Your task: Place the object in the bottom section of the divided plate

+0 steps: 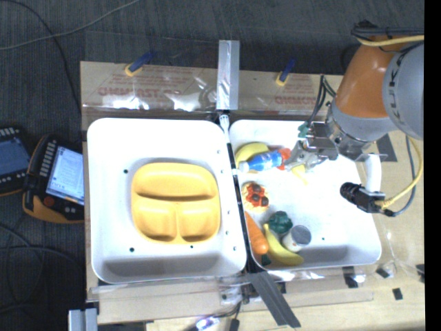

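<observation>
I read "KU", part of a maker's name, in dark letters on the grey arm (408,81) at far right. Red print runs along the clear plastic sheet (155,92) behind the bins; I cannot make it out. The handheld screen (65,173) at left is too blurred.

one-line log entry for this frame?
arm: over right bin | gripper: beside bottle, upper part of bin | yellow divided plate: left bin, nothing on it | task: not yet done

Divided plate (176,202) in left bin (110,150) — bottle (262,161), carrot (256,238) in right bin (344,240).
</observation>
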### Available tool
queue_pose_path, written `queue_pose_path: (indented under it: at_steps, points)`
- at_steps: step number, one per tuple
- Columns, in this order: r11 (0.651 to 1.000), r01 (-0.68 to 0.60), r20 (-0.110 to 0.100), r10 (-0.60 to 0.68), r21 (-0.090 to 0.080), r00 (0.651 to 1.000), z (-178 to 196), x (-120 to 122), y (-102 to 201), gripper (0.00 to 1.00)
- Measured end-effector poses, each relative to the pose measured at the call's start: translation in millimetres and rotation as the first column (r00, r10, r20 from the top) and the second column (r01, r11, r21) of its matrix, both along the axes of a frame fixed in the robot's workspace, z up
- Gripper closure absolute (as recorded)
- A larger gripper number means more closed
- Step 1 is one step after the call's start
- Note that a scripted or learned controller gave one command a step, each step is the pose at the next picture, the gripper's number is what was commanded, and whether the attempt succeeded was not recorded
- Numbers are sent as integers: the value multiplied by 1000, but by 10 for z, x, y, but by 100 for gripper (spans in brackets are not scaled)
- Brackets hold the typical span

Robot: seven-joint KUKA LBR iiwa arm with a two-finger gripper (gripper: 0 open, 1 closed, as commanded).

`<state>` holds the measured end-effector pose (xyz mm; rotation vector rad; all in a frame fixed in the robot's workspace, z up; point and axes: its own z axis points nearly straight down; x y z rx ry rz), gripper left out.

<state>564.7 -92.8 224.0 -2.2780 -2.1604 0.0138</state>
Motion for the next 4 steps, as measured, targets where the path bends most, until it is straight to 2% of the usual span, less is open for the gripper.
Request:
queue_pose_path:
  at_steps: [1, 2, 3, 4]
  points:
    - [986, -164, 1, 164, 3, 986, 208, 50, 816, 100]
    - [999, -33, -1, 33, 3, 999, -448, 304, 54, 100]
    - [997, -77, -1, 77, 4, 997, -447, 18, 772, 100]
    - [998, -65, -2, 65, 3, 998, -448, -280, 1630, 100]
